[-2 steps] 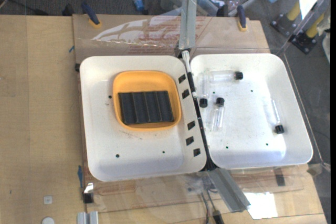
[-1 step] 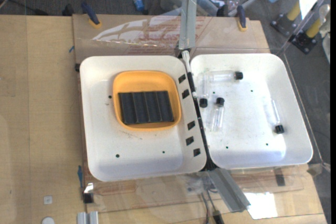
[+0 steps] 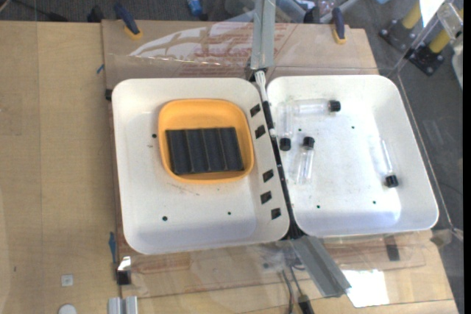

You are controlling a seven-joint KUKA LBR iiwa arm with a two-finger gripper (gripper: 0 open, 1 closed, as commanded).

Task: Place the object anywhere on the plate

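Currently, four clear vials with black caps are seen lying in the right bin: one vial near the top, two close to the divider, one toward the right side. An orange plate carrying a black ribbed insert is seated in the left bin. End effector state cannot be told.
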